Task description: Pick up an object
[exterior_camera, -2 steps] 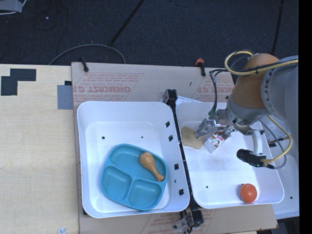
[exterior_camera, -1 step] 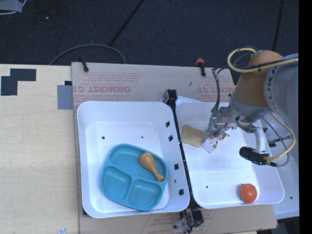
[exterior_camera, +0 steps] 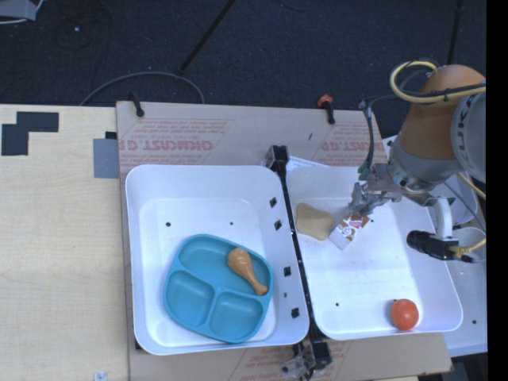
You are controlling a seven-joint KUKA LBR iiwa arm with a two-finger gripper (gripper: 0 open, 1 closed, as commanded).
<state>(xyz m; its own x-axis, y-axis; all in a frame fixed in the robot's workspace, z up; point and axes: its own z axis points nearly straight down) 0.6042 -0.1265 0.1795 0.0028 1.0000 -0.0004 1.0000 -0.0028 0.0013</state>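
Contact looks made in the right bin, where the end effector sits low over a small printed packet beside a tan lump, apparently to grasp it, though its opening cannot be told.

Two white bins on cardboard, black clamps between them.

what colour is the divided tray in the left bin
Blue, seen clearly in the camera view: the divided tray with a toy drumstick on it.
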